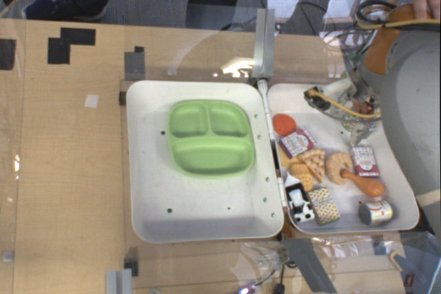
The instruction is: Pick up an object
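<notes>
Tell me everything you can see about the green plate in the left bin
The green divided plate is a light green rounded rectangle, smooth and matte like plastic. It has three compartments: two smaller ones along its far side and one long one along its near side, split by raised ridges. It lies flat and right side up, slightly above the middle of the left bin, resting on the white floor. Nothing sits in its compartments, and it touches nothing but the bin.

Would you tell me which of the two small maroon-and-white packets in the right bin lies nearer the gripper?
The packet at the bin's right side, just below the gripper; the other packet lies farther left, beside the red ball.
</notes>
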